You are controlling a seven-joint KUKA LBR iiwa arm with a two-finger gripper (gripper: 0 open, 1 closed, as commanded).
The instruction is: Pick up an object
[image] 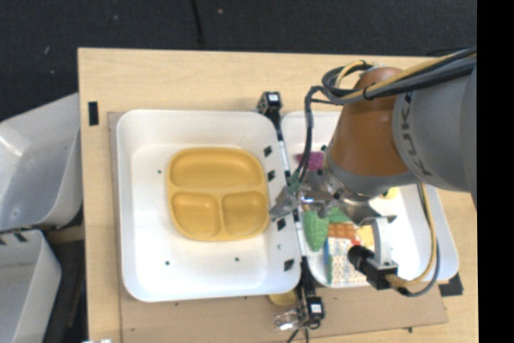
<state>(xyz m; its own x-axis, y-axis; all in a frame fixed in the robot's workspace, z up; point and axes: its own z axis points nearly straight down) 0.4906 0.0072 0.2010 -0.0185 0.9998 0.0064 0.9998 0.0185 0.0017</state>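
the gripper [309,209] hung low over the right bin [438,241], probably reaching for the green object [316,232] just below; its state could not be told; a yellow tray [218,193] lay in the left bin [144,253]

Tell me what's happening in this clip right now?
The KUKA arm reaches in from the right and hangs low over the right bin, above a clutter of small items including a green object and a printed card. The left bin holds a yellow divided plate, untouched. No grasp is visible.
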